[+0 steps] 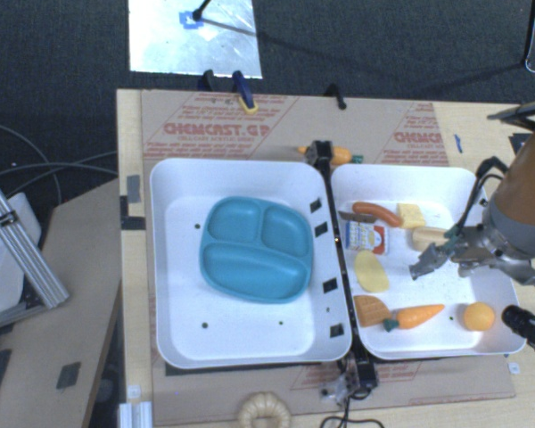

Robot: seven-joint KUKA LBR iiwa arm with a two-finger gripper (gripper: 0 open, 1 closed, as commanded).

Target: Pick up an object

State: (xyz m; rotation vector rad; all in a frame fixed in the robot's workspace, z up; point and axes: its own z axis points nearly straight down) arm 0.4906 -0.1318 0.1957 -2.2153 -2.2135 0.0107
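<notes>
The right bin point(401, 178) is crowded with toy food point(372, 271), while the blue tray point(256, 248) covers the left bin's point(174, 230) middle.

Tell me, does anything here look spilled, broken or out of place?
Nothing stands out. The blue divided plastic plate lies flat in the left white bin, and the toy foods, such as the orange plastic carrot, lie loose in the right white bin.

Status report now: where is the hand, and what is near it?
Hand low in right bin, nothing between its fingers. Carrot and yellow slice lie closest. Orange, sausage also there. Blue plate in left bin.
</notes>
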